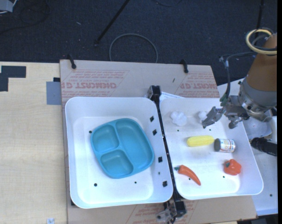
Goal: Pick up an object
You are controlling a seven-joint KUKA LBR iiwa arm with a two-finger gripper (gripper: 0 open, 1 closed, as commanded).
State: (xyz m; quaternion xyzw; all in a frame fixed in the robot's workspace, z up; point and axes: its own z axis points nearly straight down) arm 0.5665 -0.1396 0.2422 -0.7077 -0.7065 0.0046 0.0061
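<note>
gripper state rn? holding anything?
Gripper: open, holding nothing, hovering over the right bin above the corn.

From my feed, top of view is dark carpet floor (187, 17) w/ black cables looping across it, incl. one round coil (133, 48), plus a thin dark pole (115, 15) running diagonally. Below that I see a light wood bench top (24, 148) on the left, w/ dark square patches (8, 77) near its upper edge. A printed cardboard sheet (131, 80) lies flat on it. Lighting even, no hard shadows.
</note>
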